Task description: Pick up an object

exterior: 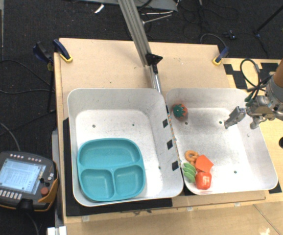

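In the right bin (239,146), a small teal and orange ball-like toy (180,111) lies near the back left corner. A cluster sits at the front left: an orange ring (191,155), an orange block (204,163), a green piece (188,171) and a red tomato-like piece (203,180). My gripper (243,118) hangs over the right bin's right half, open, its fingers spread with nothing between them. It is well to the right of the toy and behind the cluster.
The left bin (114,104) holds a teal divided tray (111,169). A metal pole (137,28) slants over the bench at the back. A teach pendant (19,180) lies off the bench at lower left. Clamps (62,51) grip the bench's back corners.
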You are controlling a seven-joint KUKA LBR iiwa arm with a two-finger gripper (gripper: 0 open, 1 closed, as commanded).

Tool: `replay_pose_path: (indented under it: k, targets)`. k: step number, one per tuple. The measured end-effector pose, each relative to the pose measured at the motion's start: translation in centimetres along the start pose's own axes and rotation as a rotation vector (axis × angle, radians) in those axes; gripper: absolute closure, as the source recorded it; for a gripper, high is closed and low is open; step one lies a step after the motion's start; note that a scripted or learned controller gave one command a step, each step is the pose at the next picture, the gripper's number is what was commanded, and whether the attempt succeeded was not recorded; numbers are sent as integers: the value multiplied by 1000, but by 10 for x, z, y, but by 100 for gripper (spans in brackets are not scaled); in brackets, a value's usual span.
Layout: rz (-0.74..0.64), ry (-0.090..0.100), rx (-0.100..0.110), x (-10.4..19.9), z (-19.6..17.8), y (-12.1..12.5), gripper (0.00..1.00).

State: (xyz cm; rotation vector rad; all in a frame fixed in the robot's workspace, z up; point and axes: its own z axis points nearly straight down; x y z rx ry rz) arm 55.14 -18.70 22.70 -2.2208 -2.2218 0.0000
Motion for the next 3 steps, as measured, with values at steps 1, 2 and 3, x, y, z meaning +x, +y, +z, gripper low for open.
replay_pose_path:
  k: [1, 2, 3]
  targets:
    - [-2, 0, -2, 0, -10, 1, 100]
    - [-5, -3, -5, -25, 45, 112, 100]
    - [-5, 0, -2, 24, 21, 103, 100]
